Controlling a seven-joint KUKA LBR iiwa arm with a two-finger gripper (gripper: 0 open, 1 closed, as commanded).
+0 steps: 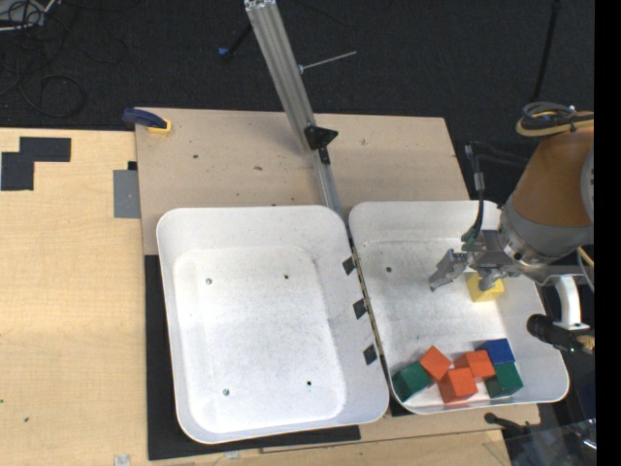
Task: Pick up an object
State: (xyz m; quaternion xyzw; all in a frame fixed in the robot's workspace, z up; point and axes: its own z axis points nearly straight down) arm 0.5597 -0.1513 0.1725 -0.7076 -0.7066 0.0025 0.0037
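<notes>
A grey and orange robot arm point(548, 197), partly cut off at the right, reaches over the right-hand bin point(408, 236); its claw point(464, 268) is small and blurred, so how far it is open cannot be told, and a yellow block point(486, 287) sits just beside it, partly hidden. Orange, green and blue blocks point(464, 369) crowd the bin's near right corner. The left-hand bin point(257, 318) offers open white floor.

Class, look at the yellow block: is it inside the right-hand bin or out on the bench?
Inside. The yellow block lies on the white floor of the right bin, within its rim, right beside the tool, apart from the cluster of blocks near the front edge.
</notes>
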